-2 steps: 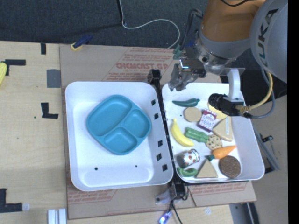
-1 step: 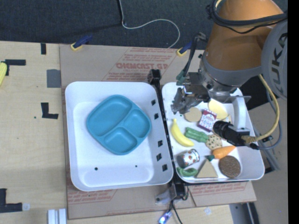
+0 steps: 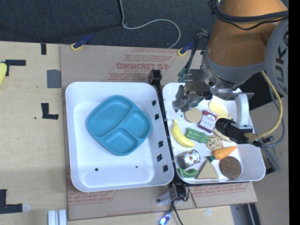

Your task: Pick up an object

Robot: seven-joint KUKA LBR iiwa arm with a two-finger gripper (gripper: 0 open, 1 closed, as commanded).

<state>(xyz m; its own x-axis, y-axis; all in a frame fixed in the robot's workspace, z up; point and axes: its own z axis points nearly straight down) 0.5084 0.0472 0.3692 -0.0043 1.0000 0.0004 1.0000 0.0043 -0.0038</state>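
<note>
Hovering claw [image 3: 183, 103] above banana [image 3: 180, 134], right bin [image 3: 255, 171].

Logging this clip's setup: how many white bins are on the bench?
2. The left bin holds a blue plate; the right bin holds toy food, including a banana. The arm hides part of the right bin.

A blue divided plate [image 3: 119, 124] lies in the left white bin [image 3: 75, 139]; a white cable [image 3: 154, 25] loops behind.

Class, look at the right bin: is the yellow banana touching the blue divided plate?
Apart. The camera view shows the yellow banana in the right bin and the blue divided plate in the left bin, with both bins' walls between them.
</note>
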